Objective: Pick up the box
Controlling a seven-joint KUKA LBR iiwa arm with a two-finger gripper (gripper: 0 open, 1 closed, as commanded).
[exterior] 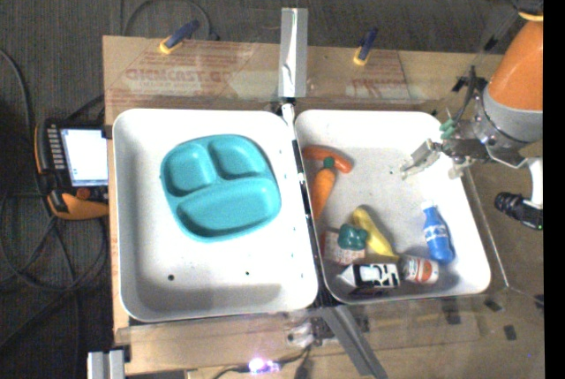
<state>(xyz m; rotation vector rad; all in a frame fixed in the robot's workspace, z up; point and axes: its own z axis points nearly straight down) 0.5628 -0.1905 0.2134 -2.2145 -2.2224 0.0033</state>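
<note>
Hovering over the right bin's point(459, 280) upper right corner, the pincer point(417, 160) looks spread, pinching nothing. Low in that bin lies the box point(375, 275), between a can point(419, 269) and the bin's left wall.

teal tray point(221, 185) in left bin | carrot point(323, 186), blue bottle point(436, 233) in right bin
</note>
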